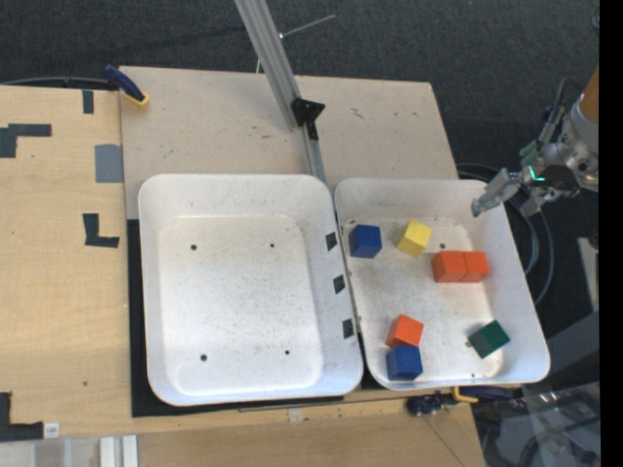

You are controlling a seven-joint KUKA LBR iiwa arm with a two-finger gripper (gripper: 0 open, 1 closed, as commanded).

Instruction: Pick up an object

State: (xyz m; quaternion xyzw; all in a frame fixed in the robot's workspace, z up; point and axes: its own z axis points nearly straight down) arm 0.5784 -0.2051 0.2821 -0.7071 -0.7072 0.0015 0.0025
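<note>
Tool point(501, 191) seen at right bin point(516, 261) upper right edge, grip state can't be told; orange block point(458, 266) nearby inside: judged light, rigid, best pinched across flat sides

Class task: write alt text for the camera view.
A grey robot gripper hovers at the upper right rim of the right white bin, which holds two blue cubes, a yellow cube, a small orange cube, a longer orange block and a green cube.
</note>
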